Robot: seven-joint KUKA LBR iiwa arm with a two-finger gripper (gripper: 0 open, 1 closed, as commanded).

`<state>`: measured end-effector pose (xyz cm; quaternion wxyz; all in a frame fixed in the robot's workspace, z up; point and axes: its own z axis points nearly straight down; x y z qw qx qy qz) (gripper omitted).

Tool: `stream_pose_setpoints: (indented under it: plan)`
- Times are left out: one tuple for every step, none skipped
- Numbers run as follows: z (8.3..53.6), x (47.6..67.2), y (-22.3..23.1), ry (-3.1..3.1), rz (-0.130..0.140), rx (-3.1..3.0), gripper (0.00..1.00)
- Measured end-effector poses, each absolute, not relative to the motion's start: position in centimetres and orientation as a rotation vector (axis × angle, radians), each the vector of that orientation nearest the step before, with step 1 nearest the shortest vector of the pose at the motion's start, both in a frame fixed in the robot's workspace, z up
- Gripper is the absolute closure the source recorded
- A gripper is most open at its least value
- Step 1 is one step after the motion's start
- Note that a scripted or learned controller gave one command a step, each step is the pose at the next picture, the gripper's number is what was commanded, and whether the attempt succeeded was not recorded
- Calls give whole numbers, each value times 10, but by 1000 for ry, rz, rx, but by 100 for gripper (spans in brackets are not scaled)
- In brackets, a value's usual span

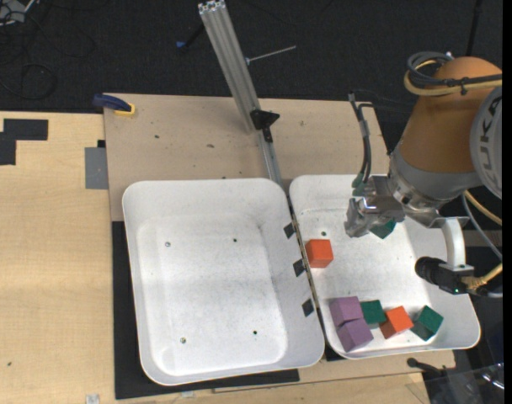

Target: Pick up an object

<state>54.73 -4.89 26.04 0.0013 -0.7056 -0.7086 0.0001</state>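
- One grey arm [445, 154] reaches in from the right, its orange band above the wrist, bent down over the right bin [458, 339].
- We see the gripper [367, 224] low over that bin's upper part, with a teal object [385, 227] at its tip; it appears pinched between the fingers, though the view is too coarse to be certain.
- We count an orange cube [320, 252] just beside the divider, apart from the gripper.
- Purple blocks [350, 321], a green block [373, 312], an orange block [397, 320] and a teal block [427, 321] crowd the near edge.
- We see the left bin [146, 200] alongside.
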Motion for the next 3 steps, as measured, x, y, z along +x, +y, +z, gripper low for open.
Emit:
stream_pose_setpoints:
  plan:
    - [254, 567, -7, -2224, 1, -2215, 100]
    - [252, 588, 42, -2224, 1, -2215, 100]
    - [253, 594, 89, -2223, 1, -2216, 100]
